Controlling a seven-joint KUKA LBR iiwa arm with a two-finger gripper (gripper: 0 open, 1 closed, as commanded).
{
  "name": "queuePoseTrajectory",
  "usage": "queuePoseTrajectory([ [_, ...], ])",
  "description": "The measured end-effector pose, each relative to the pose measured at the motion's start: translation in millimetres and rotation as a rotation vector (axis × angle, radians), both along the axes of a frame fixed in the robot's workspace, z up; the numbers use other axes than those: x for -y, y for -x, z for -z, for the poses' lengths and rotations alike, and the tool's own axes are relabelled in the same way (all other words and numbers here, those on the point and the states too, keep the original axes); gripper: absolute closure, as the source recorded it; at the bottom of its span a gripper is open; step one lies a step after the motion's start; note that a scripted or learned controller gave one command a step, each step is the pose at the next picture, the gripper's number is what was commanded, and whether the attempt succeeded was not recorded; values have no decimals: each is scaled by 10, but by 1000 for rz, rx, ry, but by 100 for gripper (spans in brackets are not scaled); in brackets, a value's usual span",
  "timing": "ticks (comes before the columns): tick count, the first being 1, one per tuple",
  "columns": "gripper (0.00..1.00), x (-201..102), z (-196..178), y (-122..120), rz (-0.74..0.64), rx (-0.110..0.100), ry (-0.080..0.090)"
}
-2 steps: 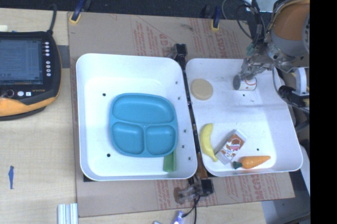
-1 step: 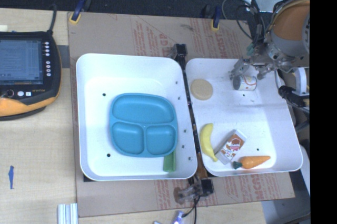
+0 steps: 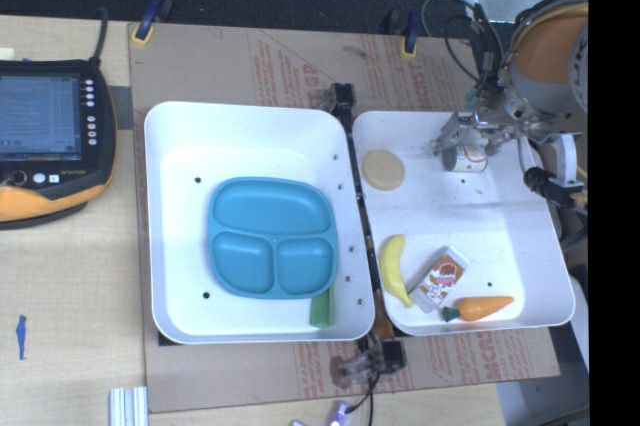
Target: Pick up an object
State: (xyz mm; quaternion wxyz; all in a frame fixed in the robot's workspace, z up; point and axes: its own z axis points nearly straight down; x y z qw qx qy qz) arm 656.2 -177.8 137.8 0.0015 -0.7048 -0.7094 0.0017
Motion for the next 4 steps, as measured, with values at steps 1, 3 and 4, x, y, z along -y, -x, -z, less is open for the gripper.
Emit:
queuePoseTrajectory([
  [1,100,3,-110,-4,-3,-1,0],
  [3,0,20,20,0,0,0,0],
  [4,100,24,-89,-4,-3,0,1],
])
